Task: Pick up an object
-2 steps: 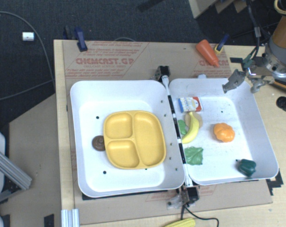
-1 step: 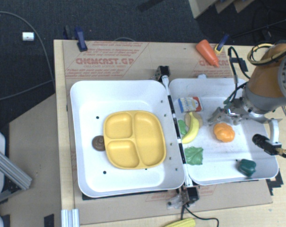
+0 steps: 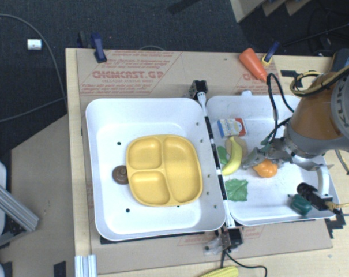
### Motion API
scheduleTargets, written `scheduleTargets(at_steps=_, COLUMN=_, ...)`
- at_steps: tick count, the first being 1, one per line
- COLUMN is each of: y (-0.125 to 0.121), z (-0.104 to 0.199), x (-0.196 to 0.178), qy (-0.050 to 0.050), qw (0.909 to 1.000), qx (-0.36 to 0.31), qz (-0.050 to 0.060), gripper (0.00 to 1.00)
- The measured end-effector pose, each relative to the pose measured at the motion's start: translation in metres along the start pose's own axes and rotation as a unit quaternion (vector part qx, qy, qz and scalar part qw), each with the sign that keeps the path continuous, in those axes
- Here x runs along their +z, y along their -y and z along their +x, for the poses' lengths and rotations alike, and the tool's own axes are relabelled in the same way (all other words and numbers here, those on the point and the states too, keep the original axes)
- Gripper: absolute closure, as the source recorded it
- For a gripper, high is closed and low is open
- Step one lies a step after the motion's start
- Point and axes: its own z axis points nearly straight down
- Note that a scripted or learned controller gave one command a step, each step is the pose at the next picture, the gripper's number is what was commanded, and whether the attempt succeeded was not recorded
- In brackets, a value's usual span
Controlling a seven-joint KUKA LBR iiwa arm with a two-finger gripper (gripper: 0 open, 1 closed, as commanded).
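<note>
Your gripper sits in the right bin; you cannot tell its finger state. Orange fruit at its 5 o'clock, touching. Banana at 9 o'clock. Yellow divided plate occupies the left bin.

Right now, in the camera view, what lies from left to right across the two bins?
Brown round object → yellow divided tray → banana → orange fruit → teal object.

Grey arm, orange band, black cables, metal gripper
</note>
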Motion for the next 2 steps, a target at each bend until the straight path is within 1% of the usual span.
scheduleTargets(at_steps=1, y=-0.001, z=0.000, x=-0.010, qy=0.000, qw=1.0000, qx=0.001, qz=-0.001, gripper=1.00)
scheduleTargets(at_steps=2, y=-0.010, z=0.070, x=-0.101, qy=0.000, qw=1.0000, qx=-0.001, qz=-0.002, gripper=1.00)
